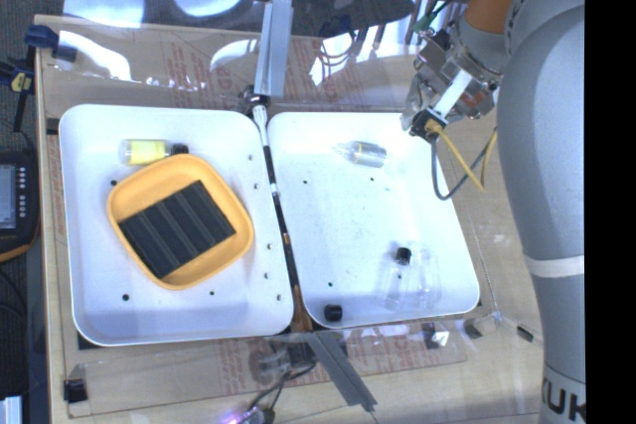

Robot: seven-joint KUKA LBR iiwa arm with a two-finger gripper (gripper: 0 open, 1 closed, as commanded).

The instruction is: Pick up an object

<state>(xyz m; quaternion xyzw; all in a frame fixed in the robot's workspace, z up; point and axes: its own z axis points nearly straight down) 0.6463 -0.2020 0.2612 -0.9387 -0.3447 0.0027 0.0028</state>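
Hovering above the far right corner of the right bin, the jaws cannot be judged released or clenched; a small clear object lies nearby in that bin, apart from them.

In the left bin a block lies on a dish, a tube behind it. In the right bin one bottle lies at the back, another bottle at the front.

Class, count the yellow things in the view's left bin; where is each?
2. In the left bin, a small yellow tube lies by the far edge; a yellow tray sits just nearer, mid-bin. More could hide under it.
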